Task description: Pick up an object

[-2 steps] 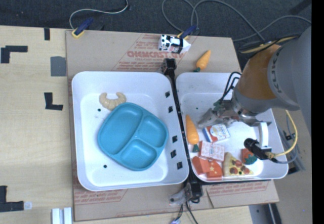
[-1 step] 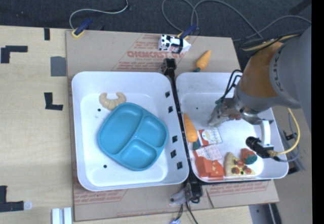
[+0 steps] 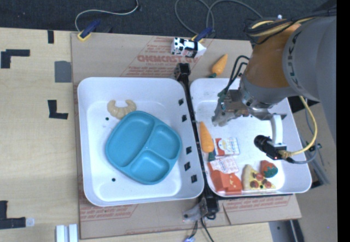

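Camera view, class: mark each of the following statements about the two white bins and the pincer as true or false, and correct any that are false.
1. The blue divided plate lies in the left bin. True.
2. The croissant sits in the right bin. False: it is in the left bin, just beyond the blue plate.
3. The pincer is over the right bin. True.
4. Both carrots are inside bins. False: one carrot lies in the right bin, the other carrot lies on the cardboard outside.
5. The pizza slice lies in the right bin's near part. True.
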### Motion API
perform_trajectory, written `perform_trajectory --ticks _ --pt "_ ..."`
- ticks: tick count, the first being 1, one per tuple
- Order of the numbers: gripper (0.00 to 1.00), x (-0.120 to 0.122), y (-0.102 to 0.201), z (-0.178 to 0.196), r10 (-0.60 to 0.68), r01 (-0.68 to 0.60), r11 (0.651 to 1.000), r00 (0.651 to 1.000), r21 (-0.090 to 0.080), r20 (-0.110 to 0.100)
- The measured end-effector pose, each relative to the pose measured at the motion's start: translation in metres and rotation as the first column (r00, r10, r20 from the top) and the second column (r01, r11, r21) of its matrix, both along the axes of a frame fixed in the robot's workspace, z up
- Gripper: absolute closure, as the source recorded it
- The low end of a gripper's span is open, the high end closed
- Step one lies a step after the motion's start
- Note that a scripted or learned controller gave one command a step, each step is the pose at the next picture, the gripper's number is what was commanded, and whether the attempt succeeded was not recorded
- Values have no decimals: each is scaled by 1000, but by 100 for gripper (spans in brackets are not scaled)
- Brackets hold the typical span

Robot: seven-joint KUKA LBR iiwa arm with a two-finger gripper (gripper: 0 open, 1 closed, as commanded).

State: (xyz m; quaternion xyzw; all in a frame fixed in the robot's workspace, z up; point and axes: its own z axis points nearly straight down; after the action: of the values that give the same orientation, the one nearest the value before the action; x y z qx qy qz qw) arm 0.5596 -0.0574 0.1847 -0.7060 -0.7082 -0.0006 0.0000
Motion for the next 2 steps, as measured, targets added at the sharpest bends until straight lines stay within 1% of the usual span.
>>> perform_trajectory --ticks 1,2 --pt "0 -1 -1 -1 -1 1 1000 1000 0 -2" --pt "0 27 17 -1 -1 1 1000 1000 0 -2"
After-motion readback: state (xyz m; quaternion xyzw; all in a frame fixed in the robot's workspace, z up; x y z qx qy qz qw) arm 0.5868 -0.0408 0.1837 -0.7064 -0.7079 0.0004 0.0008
